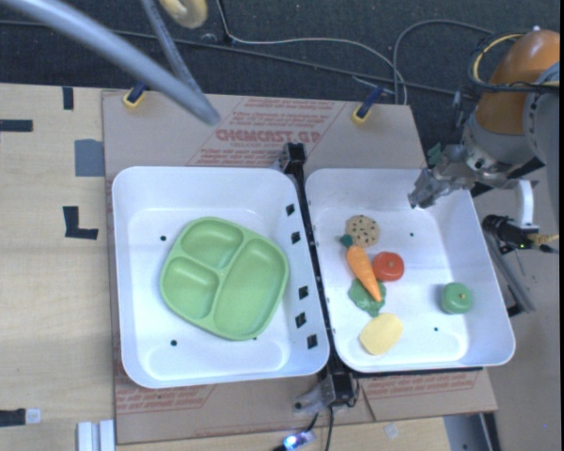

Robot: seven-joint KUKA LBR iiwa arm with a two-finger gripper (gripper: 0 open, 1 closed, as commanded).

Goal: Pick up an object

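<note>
The right bin [470, 252] holds several toy foods: a round cookie [361, 227], an orange carrot [364, 269] lying over a green piece [363, 296], a red tomato [388, 267], a yellow piece [381, 334] and a green round fruit [457, 298]. My gripper [423, 194] hangs over the bin's far right corner, above and to the right of the cookie, apart from all the foods. Nothing shows between its fingers.
The left bin [136, 252] holds a green divided plate [225, 277]. A black clip divider [301, 242] runs between the bins. Cardboard [263, 130] lies under both. A grey pole [94, 31] crosses the upper left. Cables trail behind the bins.
</note>
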